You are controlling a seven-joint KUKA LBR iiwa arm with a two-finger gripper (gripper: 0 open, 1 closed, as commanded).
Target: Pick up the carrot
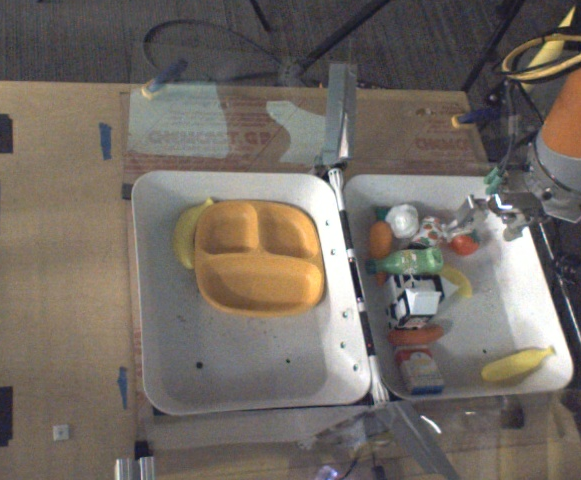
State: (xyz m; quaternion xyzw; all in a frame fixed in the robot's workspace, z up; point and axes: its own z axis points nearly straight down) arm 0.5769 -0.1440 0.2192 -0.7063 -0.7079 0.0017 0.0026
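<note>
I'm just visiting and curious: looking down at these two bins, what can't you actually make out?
- Gripper, camera view: too small and blurred to tell its finger state.
- Carrot: partly covered by the green bottle lying across it.
- Banana in the left bin: mostly hidden under the orange tray.
- Arm: cut off by the right edge.
- Box by the right bin's near wall: label too blurred to read.

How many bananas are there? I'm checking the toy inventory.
3: one banana tucked under the orange tray in the left bin, two in the right bin. Others may be hidden.
</note>
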